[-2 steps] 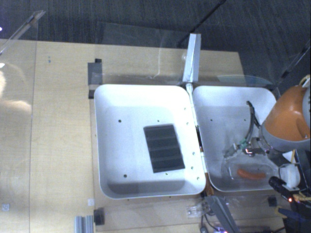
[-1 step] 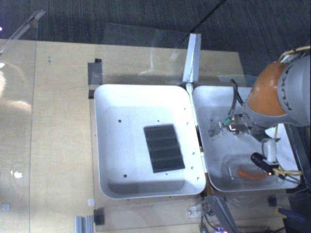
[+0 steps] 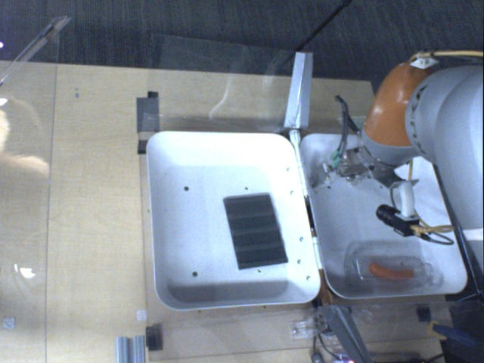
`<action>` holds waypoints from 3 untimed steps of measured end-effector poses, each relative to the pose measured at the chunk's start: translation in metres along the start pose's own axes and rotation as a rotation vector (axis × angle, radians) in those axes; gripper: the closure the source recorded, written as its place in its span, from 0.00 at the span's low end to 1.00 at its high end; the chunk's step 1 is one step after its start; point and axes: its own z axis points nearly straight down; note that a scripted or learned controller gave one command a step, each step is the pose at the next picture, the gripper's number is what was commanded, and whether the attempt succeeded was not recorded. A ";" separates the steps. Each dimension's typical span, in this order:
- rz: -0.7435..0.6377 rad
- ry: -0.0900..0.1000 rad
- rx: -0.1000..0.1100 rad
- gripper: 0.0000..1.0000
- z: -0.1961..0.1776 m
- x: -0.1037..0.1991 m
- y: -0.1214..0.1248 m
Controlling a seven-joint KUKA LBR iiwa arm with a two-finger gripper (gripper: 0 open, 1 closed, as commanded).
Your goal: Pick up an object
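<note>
1. Wooden surface seen from above at a slant, bearing two shallow white bins side by side.
2. Left bin at centre, with a dark ribbed pad lying flat inside, tilted slightly, its long side running from 11 o'clock to 5 o'clock.
3. Right bin just beside it at 3 o'clock, the two rims touching.
4. Grey arm with orange band reaching in from 3 o'clock, hanging over the right bin's upper half.
5. Gripper near that bin's 11 o'clock corner; fingers too small and cluttered to judge, so cannot tell whether spread or pressed together.
6. Clear packet with an orange piece inside, lying at the right bin's 5 o'clock end, well apart from the gripper.
</note>
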 end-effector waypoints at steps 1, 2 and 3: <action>0.222 -0.002 0.006 0.00 -0.050 -0.069 -0.010; 0.098 0.000 0.001 0.00 -0.002 -0.002 -0.070; -0.054 0.000 0.000 0.00 -0.001 -0.019 -0.024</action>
